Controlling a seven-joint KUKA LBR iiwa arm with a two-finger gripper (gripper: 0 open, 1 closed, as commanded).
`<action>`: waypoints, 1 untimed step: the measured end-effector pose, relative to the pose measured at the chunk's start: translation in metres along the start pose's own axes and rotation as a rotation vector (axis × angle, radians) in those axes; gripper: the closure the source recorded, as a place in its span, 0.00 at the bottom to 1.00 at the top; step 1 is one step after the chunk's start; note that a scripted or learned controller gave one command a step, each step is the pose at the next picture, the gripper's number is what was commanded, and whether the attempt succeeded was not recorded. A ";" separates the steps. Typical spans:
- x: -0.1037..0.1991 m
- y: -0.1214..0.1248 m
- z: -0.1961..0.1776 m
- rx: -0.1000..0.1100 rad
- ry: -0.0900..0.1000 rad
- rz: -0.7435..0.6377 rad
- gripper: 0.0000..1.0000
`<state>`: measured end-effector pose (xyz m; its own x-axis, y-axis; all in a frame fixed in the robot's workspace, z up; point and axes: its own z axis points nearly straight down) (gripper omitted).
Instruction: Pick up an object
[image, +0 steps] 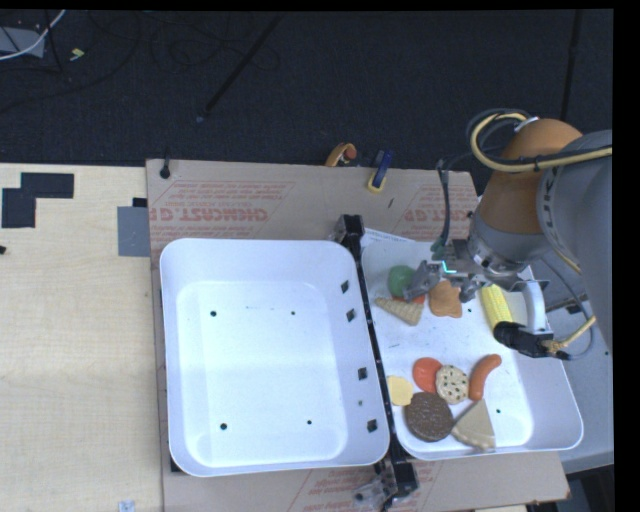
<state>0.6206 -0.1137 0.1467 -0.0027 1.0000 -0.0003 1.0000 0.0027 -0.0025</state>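
Bench (80, 330), two bins (260, 440), one corn cob (495, 303)

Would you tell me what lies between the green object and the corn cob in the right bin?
In the camera view, an orange food piece lies between the green object and the corn cob, with the gripper just above it.

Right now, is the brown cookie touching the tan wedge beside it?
Touching. Camera view shows the brown cookie overlapping the tan wedge at its edge, no white bin floor between them.

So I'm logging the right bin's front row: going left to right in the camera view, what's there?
Yellow piece → brown cookie → tan wedge.
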 end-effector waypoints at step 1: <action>0.034 0.012 0.053 0.004 0.002 0.000 0.00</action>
<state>0.6328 -0.0797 0.0937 -0.0023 1.0000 0.0019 1.0000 0.0023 -0.0065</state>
